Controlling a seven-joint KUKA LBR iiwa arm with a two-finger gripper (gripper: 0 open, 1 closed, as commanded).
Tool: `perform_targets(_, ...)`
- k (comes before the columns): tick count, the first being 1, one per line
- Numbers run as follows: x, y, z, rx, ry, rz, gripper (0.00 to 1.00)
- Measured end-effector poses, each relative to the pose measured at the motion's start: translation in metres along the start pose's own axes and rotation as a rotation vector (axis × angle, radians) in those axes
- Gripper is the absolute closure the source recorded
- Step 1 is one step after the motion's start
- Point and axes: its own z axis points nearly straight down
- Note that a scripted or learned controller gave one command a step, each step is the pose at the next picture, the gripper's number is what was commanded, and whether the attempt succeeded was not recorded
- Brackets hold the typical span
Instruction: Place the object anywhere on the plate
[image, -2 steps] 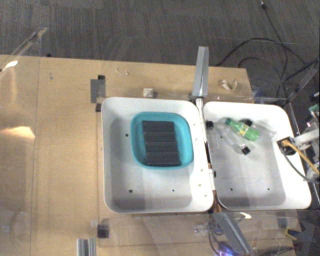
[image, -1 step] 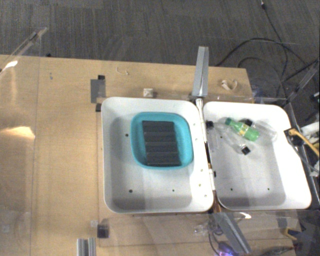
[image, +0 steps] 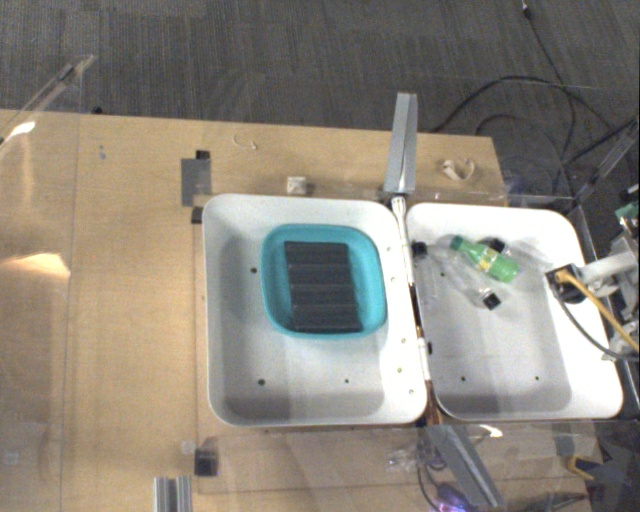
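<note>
While the clear bottle (image: 478, 259) with the green label lies in the right bin (image: 520, 395), well apart from the teal plate (image: 372, 285) in the left bin (image: 235, 380), you are at the first step — the pick; the gripper (image: 600, 275) waits at the right bin's edge, its state untellable — your next move is a descent onto the bottle.
</note>
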Motion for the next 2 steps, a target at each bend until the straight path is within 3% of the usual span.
perform_targets(1, 0.01, -0.05, 0.091, 0.002, -0.002, -0.001, 0.0)
perform_targets(2, 0.024, -0.115, 0.073, 0.001, 0.001, -0.005, 0.0)
